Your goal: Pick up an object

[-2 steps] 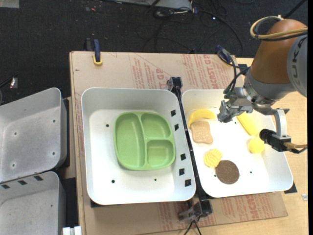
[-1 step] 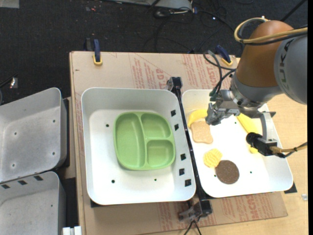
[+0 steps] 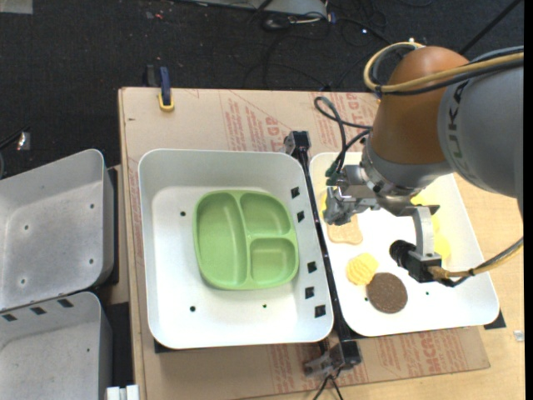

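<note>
In the right bin (image 3: 466, 311) lie a flat tan piece (image 3: 346, 235), a yellow ridged piece (image 3: 361, 268) and a round brown disc (image 3: 387, 292). Another yellow item (image 3: 439, 246) peeks out from under the arm at the right. My gripper (image 3: 336, 210) hangs low over the bin's left side, just above the tan piece's upper edge and close to the bin wall. The grey arm with its orange band (image 3: 416, 98) covers the bin's upper half.
The left bin (image 3: 166, 307) holds a green divided plate (image 3: 246, 240). A black divider with clips (image 3: 312, 223) runs between the bins. Black cables (image 3: 337, 127) loop by the arm's wrist. Spare white bins (image 3: 50, 223) lie off the bench at left.
</note>
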`<control>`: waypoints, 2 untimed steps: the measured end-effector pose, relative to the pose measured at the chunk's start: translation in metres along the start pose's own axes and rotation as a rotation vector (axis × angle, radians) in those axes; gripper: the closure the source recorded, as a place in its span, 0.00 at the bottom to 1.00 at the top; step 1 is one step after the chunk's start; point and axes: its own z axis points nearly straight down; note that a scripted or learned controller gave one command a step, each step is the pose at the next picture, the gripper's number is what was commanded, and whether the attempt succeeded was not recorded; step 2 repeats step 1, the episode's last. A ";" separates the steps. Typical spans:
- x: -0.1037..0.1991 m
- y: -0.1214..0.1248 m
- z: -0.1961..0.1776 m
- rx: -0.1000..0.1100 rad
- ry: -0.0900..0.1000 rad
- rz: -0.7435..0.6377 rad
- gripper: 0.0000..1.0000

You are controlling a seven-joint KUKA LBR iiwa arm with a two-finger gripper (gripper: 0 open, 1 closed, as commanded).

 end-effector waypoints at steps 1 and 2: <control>0.045 -0.015 0.002 0.001 0.000 0.001 1.00; 0.045 -0.015 0.002 0.001 0.000 0.001 1.00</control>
